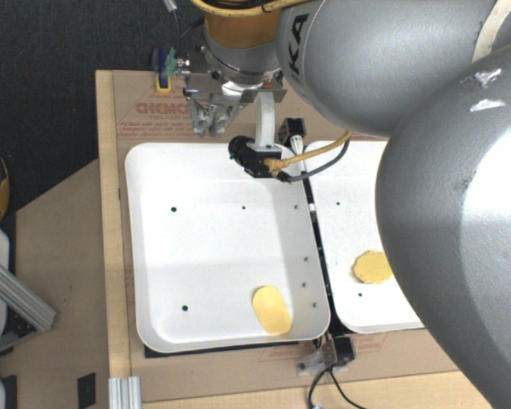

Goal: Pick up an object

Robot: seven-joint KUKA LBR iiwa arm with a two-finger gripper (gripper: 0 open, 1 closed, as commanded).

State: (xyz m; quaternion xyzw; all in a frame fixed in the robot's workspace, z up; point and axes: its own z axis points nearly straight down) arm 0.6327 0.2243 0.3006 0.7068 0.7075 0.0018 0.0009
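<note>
arm (443, 186): nearest, big grey
tool (211, 122): above left bin's (153, 228) far rim, jaws unclear
yellow piece (272, 309): probably light, smooth; pinch across narrow width

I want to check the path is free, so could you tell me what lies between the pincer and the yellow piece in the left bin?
In the camera view, only bare white bin floor lies between the pincer and the yellow piece.

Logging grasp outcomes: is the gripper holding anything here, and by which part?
Nothing is held. The gripper hangs bare above the left bin's far edge; both yellow pieces lie in the bins.
</note>
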